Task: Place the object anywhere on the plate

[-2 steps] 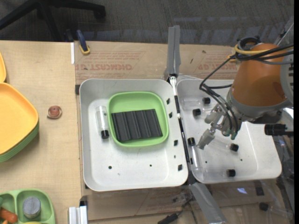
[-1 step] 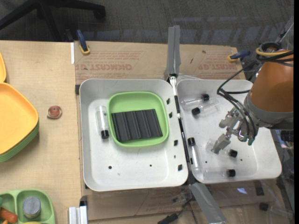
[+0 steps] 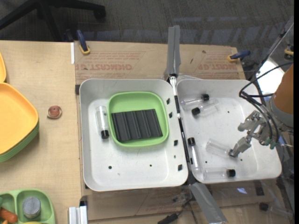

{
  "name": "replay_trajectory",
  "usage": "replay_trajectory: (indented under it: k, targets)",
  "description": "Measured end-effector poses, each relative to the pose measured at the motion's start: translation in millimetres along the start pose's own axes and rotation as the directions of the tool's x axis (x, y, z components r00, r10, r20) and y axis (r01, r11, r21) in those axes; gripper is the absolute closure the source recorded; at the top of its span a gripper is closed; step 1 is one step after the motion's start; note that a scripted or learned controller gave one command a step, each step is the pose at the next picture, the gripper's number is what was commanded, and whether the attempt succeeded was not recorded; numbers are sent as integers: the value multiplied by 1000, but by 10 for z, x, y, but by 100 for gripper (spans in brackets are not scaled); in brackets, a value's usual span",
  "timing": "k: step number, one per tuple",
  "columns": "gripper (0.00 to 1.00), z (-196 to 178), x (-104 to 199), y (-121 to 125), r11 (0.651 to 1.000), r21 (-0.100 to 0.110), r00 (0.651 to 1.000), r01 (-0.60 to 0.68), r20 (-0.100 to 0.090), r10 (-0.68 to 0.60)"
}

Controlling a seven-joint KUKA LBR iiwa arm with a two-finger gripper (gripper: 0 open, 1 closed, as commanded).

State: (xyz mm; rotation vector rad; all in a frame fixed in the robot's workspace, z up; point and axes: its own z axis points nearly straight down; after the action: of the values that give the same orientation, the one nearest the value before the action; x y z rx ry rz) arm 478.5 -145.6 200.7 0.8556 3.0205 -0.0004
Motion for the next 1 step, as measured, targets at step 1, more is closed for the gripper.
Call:
replay_trajectory:
  k: [1]
  targets:
    - [0, -78, -498, -380, 996, 0, 996, -84, 1, 84]
